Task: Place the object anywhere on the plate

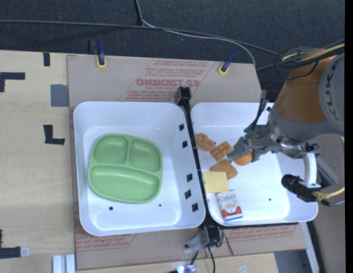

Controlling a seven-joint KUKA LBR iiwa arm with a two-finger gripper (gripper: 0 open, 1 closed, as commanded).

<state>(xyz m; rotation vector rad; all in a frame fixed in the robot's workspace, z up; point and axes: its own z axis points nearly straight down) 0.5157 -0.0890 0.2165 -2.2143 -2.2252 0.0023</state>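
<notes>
Two shallow white bins sit side by side on the counter (28,152), on a sheet of brown cardboard (165,78) printed with red lettering. Black tape marks dot the counter at far left. Two yellow clamps (101,60) hold the cardboard's far edge, and a thin cable (165,30) trails across the dark floor above it.

The left bin (85,209) holds a green plate (126,168) with three compartments, lying flat toward the bin's left-centre and well apart from the other things. A black divider strip (191,152) runs between the two bins.

The right bin (267,209) holds a cluster of toy food near its left side. A pretzel-shaped piece (203,141) lies nearest the divider, with a brown waffle-like piece (222,149) just beside it. Below those is a tan bread-like piece (223,168), touching a pale yellow square slice (216,181). Nearer the front edge lies a small white and red carton (229,205), apart from the slice.

To the right of the waffle piece, an orange rounded object (243,158) sits right at the tip of the pincer (246,151). Whether the pincer is spread or closed on it cannot be told; the fingers are too dark and small. The grey arm (307,110) with its orange band reaches in from the right, above the bin's right half.
</notes>
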